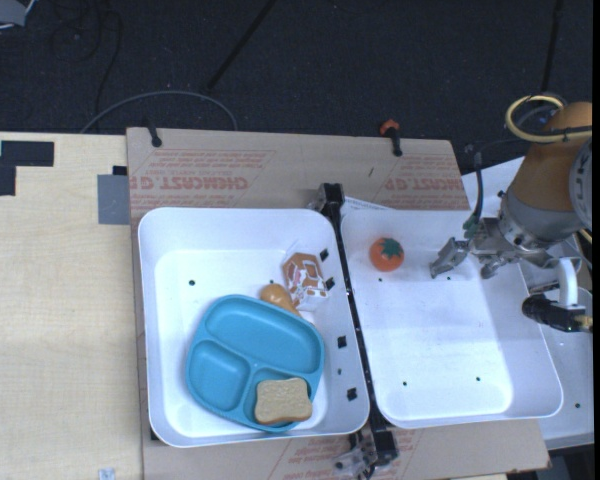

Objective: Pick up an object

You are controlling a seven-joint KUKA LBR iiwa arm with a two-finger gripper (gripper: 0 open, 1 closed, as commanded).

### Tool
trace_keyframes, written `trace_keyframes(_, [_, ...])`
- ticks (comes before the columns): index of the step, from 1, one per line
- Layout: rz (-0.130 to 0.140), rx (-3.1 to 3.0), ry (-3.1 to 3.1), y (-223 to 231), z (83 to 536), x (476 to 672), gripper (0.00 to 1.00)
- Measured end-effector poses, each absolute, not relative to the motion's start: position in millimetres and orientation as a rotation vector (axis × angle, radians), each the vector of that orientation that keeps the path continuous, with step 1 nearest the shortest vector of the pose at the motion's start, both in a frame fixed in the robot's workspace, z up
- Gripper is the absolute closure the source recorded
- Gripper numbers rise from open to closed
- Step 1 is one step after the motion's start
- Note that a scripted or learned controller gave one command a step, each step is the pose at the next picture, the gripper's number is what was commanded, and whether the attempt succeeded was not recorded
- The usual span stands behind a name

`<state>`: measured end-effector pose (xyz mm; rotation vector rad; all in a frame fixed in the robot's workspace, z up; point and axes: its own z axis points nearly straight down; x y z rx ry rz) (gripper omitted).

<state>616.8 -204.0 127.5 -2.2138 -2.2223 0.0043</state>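
A small orange toy fruit with a green top lies in the right bin, near its far left corner. My gripper hovers over the same bin's far right part, a short way right of the fruit and apart from it. Its fingers are spread open with nothing between them. In the left bin lies a blue divided plate with a slice of bread in its near compartment. A clear-wrapped brown and white item and a small yellow-orange object sit just behind the plate.
A black divider rail runs between the two bins. The grey arm with its orange band comes in from the right, with a black cable part by the right bin's rim. Cardboard lies under the bins.
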Motion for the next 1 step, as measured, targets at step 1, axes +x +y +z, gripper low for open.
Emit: trace_keyframes(1, [0.005, -2.214, -2.222, -202.4, 85.0, 616.3, 0.00])
